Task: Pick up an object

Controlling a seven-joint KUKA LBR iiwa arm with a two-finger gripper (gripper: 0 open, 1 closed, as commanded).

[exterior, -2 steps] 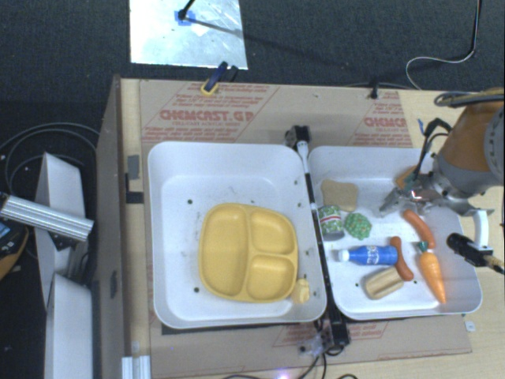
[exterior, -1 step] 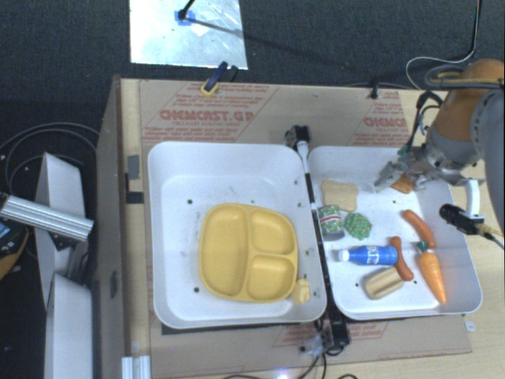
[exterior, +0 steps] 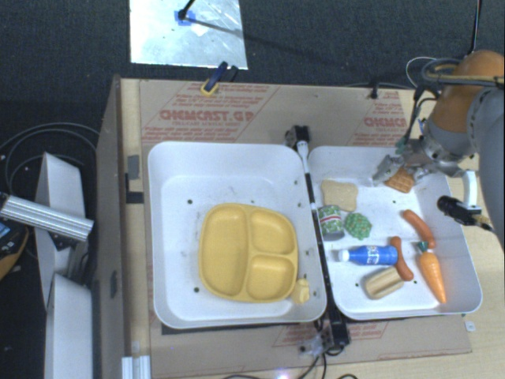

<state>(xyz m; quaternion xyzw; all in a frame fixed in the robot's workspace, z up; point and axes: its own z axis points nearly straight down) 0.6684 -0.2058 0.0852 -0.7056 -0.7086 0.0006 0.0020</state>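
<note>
grasp attempt, right bin, far corner

the gripper [exterior: 401, 170] is seen with fingers spread, a tan waffle-like cracker [exterior: 401, 181] lying between the tips at the far side of the right bin [exterior: 473, 290]. closure is not shown. the cracker is judged thin and flat; fingers should be lowered fully and centred before closing, clear of the bin wall.

High fixed view — slanted down, both bins [exterior: 237, 160]

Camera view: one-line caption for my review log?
End effector at a waffle-like cracker in the right bin of toy food; yellow divided tray in the left bin.
</note>
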